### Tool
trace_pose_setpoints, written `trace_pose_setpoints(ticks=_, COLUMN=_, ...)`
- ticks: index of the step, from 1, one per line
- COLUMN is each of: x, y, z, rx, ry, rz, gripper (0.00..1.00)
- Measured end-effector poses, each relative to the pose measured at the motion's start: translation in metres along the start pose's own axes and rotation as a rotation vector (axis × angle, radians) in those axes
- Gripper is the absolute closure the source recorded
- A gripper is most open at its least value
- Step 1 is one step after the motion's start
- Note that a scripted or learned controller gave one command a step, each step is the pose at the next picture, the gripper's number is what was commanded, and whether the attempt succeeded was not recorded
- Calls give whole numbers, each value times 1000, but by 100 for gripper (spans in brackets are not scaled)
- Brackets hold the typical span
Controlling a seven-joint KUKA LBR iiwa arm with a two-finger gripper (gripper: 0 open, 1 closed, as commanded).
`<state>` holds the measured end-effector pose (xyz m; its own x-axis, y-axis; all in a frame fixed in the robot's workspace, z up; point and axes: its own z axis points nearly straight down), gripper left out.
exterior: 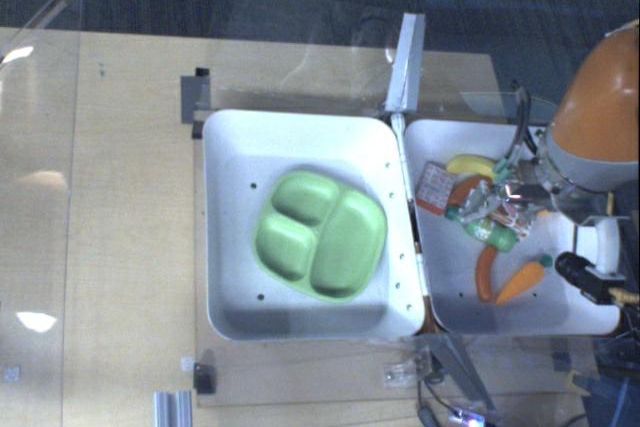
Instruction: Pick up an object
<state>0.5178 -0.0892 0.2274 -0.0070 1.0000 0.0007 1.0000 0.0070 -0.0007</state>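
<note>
The right bin [590, 315] holds several small objects. A yellow banana [468, 164] lies near its back, with a red and white packet [432, 187] to the left of it. A green bottle [492, 234] lies in the middle. An orange-brown sausage [485, 273] and a carrot [522, 281] rest towards the front. My gripper [498, 201] is low over the middle of this bin, right above the green bottle and just in front of the banana. Its metal tip overlaps the pile, and I cannot tell whether anything is in it.
The left bin [230, 215] holds a green divided plate [320, 235]. A metal bar [405, 65] rises behind the wall between the bins. The arm's orange band [600, 115] hangs over the right bin's back right corner. Cables and clamps crowd the bench's front right.
</note>
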Motion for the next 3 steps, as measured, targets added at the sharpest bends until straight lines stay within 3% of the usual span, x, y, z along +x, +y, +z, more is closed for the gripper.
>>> trace_pose_setpoints(ticks=1, x=-42, y=-23, z=139, rx=-15, ry=-1, rz=150, gripper=0)
trace_pose_setpoints(ticks=2, x=-41, y=-18, z=129, rx=-23, ry=0, rz=145, gripper=100)
trace_pose_setpoints(ticks=3, x=6, y=-28, z=-1, rx=-4, ry=-1, rz=67, gripper=100)
